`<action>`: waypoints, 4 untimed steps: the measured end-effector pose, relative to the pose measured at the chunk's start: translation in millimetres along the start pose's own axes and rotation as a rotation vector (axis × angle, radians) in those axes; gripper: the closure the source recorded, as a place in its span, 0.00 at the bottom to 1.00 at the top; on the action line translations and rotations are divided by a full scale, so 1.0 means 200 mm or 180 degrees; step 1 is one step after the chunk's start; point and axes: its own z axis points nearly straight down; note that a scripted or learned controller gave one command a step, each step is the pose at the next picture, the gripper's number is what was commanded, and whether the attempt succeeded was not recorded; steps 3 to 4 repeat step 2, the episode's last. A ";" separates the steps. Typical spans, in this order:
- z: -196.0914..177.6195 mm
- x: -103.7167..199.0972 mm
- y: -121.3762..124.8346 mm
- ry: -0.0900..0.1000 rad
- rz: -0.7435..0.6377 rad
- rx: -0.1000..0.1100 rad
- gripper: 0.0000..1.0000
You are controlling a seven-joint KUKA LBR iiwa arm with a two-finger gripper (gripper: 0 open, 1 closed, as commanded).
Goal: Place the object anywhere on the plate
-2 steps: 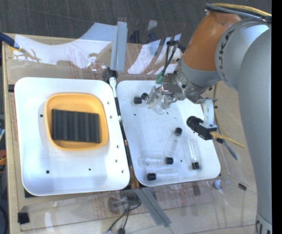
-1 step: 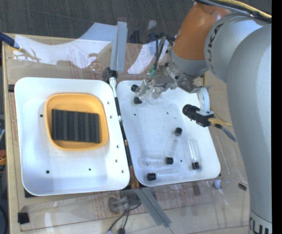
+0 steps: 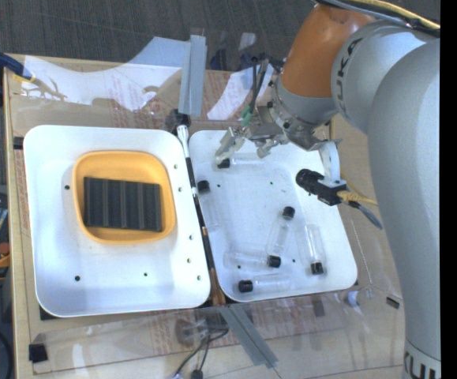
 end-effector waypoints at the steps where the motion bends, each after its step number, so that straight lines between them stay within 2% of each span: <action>1: 0.19 0.33 0.21 -0.0001 0.0052 0.0002 0.00; 2: 0.10 0.58 0.23 0.0001 0.0096 -0.0001 0.00; 4: 0.10 0.58 0.23 0.0001 0.0096 -0.0001 0.00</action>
